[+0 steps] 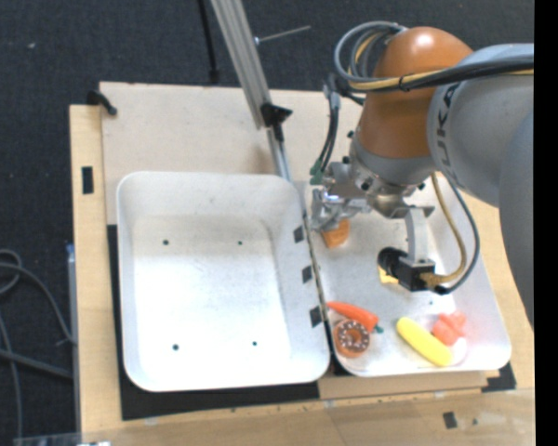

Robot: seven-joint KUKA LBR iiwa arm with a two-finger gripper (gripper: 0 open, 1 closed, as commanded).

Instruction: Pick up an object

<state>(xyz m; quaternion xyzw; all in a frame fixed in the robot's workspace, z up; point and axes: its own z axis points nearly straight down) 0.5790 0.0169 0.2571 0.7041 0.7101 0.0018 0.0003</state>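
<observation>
My gripper (331,214) hangs over the far left part of the right bin (479,319), close to the wall it shares with the left bin. A small orange object (336,235) shows directly under the gripper's tip, partly hidden by it. Whether it is gripped or merely lies on the bin floor below is not clear. Near the front of the right bin lie an orange carrot (352,312) with a green end, a round brown-red disc (352,339), a yellow banana-shaped piece (423,340) and a small pink object (449,327).
The left bin (139,249) is a wide white tray with a few dark dots on its floor. A slanted metal rail (246,59) rises behind the bins. The arm's grey and orange body covers the right bin's far side.
</observation>
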